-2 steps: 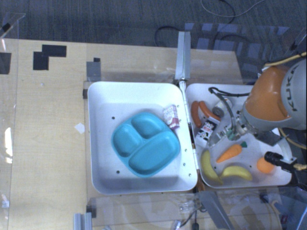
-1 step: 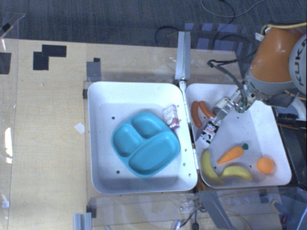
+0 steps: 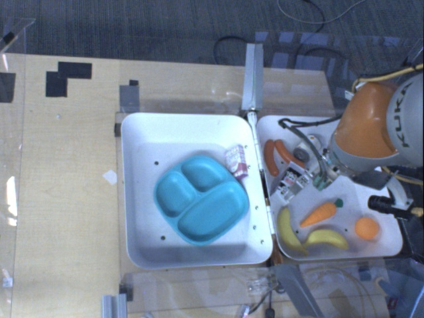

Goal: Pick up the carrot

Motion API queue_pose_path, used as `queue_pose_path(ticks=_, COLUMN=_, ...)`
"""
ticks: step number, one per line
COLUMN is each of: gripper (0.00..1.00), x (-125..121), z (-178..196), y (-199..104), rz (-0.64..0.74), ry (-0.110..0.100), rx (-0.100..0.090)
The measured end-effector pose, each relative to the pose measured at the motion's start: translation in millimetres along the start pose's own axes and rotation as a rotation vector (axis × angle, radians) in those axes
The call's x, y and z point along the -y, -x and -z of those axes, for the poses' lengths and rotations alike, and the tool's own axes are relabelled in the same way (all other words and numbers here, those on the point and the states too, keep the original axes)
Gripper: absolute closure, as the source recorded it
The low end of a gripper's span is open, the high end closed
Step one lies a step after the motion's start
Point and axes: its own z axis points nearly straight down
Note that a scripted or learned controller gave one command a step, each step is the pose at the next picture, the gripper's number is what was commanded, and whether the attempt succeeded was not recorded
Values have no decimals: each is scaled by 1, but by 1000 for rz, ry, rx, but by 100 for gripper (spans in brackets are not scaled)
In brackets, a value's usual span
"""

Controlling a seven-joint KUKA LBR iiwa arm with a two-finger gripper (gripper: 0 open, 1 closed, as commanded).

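Bananas (image 3: 306,234), carrot (image 3: 318,213) share the right bin (image 3: 391,247) — left bin (image 3: 142,177) holds a blue tray (image 3: 202,199) — pincer (image 3: 291,177) state unclear.

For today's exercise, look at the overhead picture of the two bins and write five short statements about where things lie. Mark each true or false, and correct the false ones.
1. The carrot lies in the right bin. True.
2. The blue divided plate sits in the right bin. False: it sits in the left bin.
3. The gripper holds the carrot. False: the carrot lies on the bin floor, apart from the gripper.
4. Two bananas lie near the right bin's front edge. True.
5. The orange is in the left bin. False: it lies in the right bin, to the right of the carrot.
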Motion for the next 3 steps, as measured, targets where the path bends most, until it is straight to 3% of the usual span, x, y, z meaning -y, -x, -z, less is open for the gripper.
queue_pose_path(ticks=1, gripper=0, x=17, z=69, y=-36, rz=156, ry=-19, rx=-19)
queue_pose_path(ticks=2, gripper=0, x=57, z=-27, y=-27, rz=464, ry=-12, rx=-13)
queue_pose_path(ticks=3, gripper=0, x=16, z=69, y=-42, rz=463, ry=-13, rx=-19)
